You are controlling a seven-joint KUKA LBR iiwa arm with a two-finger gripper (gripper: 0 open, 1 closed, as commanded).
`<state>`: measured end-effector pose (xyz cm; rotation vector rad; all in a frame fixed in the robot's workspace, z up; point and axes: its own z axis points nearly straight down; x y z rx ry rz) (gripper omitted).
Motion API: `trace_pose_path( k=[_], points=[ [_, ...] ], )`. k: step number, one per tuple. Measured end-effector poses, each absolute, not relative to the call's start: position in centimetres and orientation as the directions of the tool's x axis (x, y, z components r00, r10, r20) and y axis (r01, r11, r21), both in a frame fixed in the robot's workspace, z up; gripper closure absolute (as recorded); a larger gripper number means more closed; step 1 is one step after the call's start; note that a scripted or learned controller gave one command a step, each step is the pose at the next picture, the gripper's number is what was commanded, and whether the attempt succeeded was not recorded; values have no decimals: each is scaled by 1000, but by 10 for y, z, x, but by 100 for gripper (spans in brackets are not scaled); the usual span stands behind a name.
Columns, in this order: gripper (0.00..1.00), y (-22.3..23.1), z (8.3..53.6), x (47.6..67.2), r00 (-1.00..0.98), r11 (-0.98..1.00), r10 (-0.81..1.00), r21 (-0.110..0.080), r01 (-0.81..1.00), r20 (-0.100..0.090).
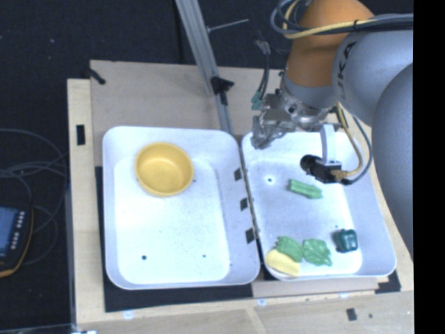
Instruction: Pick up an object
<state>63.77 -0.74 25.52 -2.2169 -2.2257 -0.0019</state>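
Jaw state cannot be told: the gripper (263,139) hangs over the far left corner of the right bin (368,252), with nothing seen between its fingers. Objects in that bin lie well apart from it: a green piece (305,188) near the middle, and along the near edge a yellow item (281,261), two leafy green items (288,247) (317,251) and a dark green block (345,240). Left bin (174,256) holds a yellow bowl (164,168) in its far part.

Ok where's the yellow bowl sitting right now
In the camera view the yellow bowl sits upright in the left bin, near its far-left corner, well apart from the tool, which hangs over the right bin's far-left corner.
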Motion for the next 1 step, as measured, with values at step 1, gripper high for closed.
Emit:
trace_pose_path(
  k=[1],
  points=[
    [100, 41, 239, 653, -3, 3, 1000, -1, 1000, 0]
  ],
)
